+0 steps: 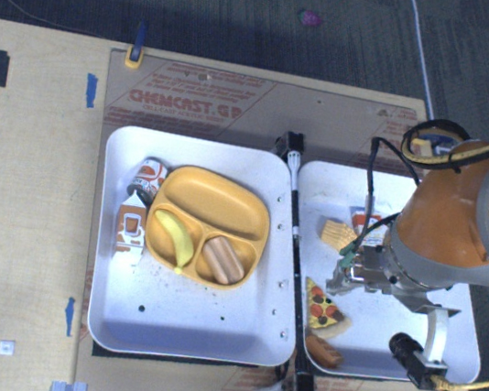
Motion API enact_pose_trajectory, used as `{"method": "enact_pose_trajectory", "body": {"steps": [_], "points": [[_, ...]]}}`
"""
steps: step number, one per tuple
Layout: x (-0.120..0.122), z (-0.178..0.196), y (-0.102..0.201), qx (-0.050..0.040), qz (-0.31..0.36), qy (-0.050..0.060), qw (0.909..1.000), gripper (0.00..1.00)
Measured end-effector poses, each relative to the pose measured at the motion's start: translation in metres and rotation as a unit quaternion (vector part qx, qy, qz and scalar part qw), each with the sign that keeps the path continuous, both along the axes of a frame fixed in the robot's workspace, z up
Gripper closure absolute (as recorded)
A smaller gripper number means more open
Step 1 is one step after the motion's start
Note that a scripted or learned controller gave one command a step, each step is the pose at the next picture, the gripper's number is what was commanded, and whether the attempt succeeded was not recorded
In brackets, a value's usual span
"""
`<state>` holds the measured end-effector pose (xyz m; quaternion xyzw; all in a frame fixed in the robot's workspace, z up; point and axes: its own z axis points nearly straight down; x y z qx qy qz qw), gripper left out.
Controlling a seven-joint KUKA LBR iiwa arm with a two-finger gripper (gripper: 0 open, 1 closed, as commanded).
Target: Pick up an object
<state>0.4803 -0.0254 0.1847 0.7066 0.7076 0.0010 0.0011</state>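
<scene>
Camera view: gripper (343, 279) hangs above pizza slice (323, 311) in right bin (466, 366); finger state cannot be told. Slice looks light, thin; pinching across its edges seems best.

- Even, bright overhead light falls on the bench (30, 201); the carpet (257, 6) along the top edge stays dim.
- Soft glare washes the floors of the two white bins (194, 330), strongest near their front rims.
- The yellow tray (211, 198) casts a faint, short shadow.
- The arm (448, 224) darkens the right bin (365, 363) beneath it.
- Focus is moderately sharp; small print is slightly blurred.
</scene>
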Motion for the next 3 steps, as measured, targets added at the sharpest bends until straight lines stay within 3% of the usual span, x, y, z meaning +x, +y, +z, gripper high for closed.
{"method": "enact_pose_trajectory", "body": {"steps": [1, 2, 3], "points": [[-0.001, 0.0, -0.03, -0.0006, -0.001, 0.0, 1.0, 1.0], [0.033, 0.0, 0.03, 0.0001, 0.0, 0.001, 1.0, 1.0], [0.033, 0.0, 0.03, -0.0002, 0.0, 0.001, 1.0, 0.0]]}}
